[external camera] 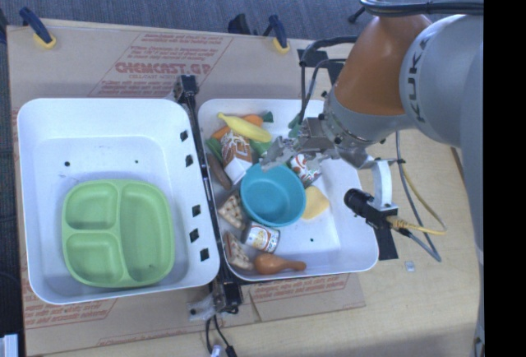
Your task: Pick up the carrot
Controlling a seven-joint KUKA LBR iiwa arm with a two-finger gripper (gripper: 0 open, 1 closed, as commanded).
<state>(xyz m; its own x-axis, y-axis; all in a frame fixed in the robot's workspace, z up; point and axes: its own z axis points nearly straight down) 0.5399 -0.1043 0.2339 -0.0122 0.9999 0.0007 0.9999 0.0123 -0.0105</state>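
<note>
Carrot point(253, 120): orange, at the far end of the right bin point(349, 252), partly under a yellow banana point(244, 127).
Gripper point(283, 150): hovering above the blue bowl point(272, 195), just right of the banana.
Fingers: seemingly spread, nothing between them, though clutter obscures them.
Left bin point(49, 121): green divided plate point(119, 232).

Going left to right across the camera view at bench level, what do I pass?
Left bin → green divided plate → black clips between the bins → right bin, where the blue bowl sits → gripper at the end of the arm. The carrot lies at the right bin's far end, beside the banana.
</note>
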